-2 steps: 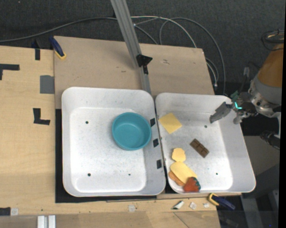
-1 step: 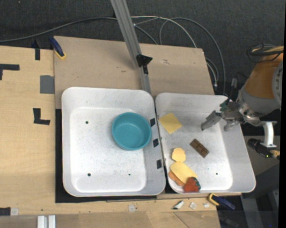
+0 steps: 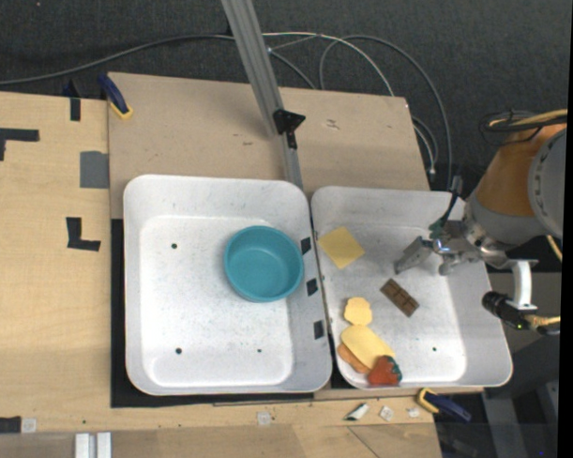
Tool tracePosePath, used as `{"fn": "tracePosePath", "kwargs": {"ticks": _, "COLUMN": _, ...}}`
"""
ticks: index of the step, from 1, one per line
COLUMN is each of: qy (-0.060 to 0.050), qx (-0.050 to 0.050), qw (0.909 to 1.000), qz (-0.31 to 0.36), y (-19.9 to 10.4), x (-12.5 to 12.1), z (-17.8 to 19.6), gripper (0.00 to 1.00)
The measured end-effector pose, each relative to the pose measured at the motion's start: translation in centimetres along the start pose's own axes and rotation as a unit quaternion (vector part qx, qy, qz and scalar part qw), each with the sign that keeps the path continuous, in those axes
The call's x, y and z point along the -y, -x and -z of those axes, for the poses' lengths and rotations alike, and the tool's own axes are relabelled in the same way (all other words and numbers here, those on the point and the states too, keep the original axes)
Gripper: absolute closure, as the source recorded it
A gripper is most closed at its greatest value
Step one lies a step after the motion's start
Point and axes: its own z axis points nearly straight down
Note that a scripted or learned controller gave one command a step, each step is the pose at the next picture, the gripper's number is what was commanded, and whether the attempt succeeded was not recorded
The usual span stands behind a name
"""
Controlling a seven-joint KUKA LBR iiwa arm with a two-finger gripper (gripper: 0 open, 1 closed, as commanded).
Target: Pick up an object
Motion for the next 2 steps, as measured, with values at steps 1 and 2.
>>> {"fn": "tracePosePath", "kwargs": {"ticks": 1, "qy": 0.003, "qx": 0.001, "qw": 1.0000, "qz": 0.001, "y": -0.1, "x": -0.1, "z": -2.3, "gripper": 0.00}}
{"fn": "tracePosePath", "kwargs": {"ticks": 2, "qy": 0.003, "qx": 0.001, "qw": 1.0000, "qz": 0.001, "y": -0.1, "x": -0.1, "z": -1.2, "gripper": 1.00}}
